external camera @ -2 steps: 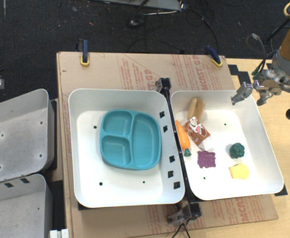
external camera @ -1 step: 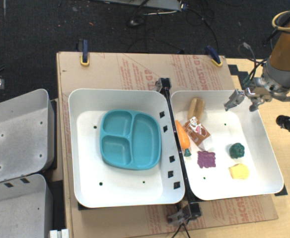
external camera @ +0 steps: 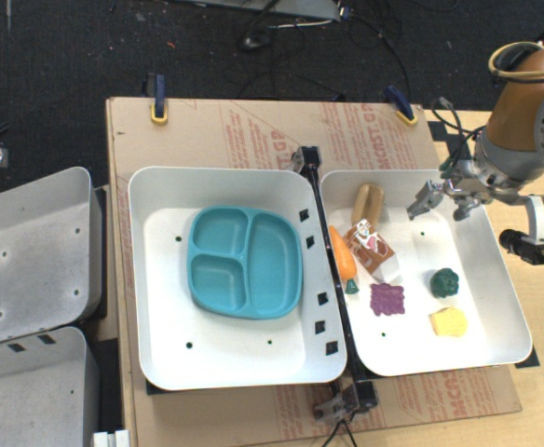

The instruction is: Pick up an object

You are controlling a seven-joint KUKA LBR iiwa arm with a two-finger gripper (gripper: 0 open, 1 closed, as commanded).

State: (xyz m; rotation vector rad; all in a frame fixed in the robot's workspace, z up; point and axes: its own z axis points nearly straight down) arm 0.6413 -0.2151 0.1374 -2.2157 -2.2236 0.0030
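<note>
The gripper hangs spread and holding nothing above the right bin's far edge. Candidates lie nearer: carrot, green ball, yellow block. Risk: the ball rolls from closing fingers, or the carrot's spot against the left wall blocks a finger.

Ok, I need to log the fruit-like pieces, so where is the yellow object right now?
The yellow object lies in the right bin, near its front right corner, just below the dark green object and right of the purple piece.
</note>
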